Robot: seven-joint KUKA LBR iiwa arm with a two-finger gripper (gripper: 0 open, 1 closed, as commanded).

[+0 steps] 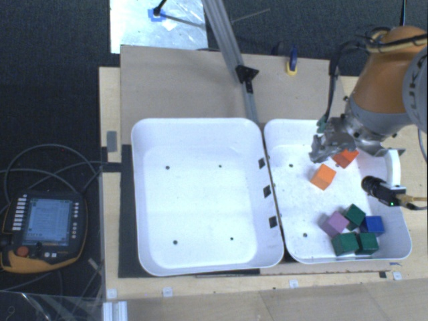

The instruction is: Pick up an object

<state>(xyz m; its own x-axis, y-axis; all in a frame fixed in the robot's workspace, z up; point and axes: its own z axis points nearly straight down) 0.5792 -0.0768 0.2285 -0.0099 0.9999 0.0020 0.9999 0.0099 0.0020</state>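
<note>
Arm [389,72]: reached in from 3 o'clock and hung over the upper half of the right bin [294,209].
Gripper [321,151]: sat above the bin floor toward 1 o'clock of the right bin, pointing down and toward 8 o'clock.
Gripper state: could not tell whether it was apart or together, as the grey wrist body blocked the tips.
Held object: none seen clamped; could not tell.
Red-orange block [346,158]: lay tilted at the gripper's 4 o'clock edge, very close to it; contact was unclear.
Orange cube [323,177]: lay on the bin floor at 6 o'clock of the gripper, near it but apart, and just at 7 o'clock of the red-orange block.
Purple block [334,223]: lay toward 5 o'clock of the right bin, at the 9 o'clock end of a cluster.
Green block [354,215]: sat just at 2 o'clock of the purple block, touching or nearly so.
Blue block [373,225]: sat at 4 o'clock of the green block, close beside it.
Dark green blocks: two sat side by side by the bin's 5 o'clock corner, one [345,244] under the purple block and one [367,243] under the blue block.
Left bin [200,199]: stood at 9 o'clock of the right bin, with their rims meeting.
Teach pendant [43,227]: lay off the bench at 8 o'clock of the view, with cables around it.
</note>
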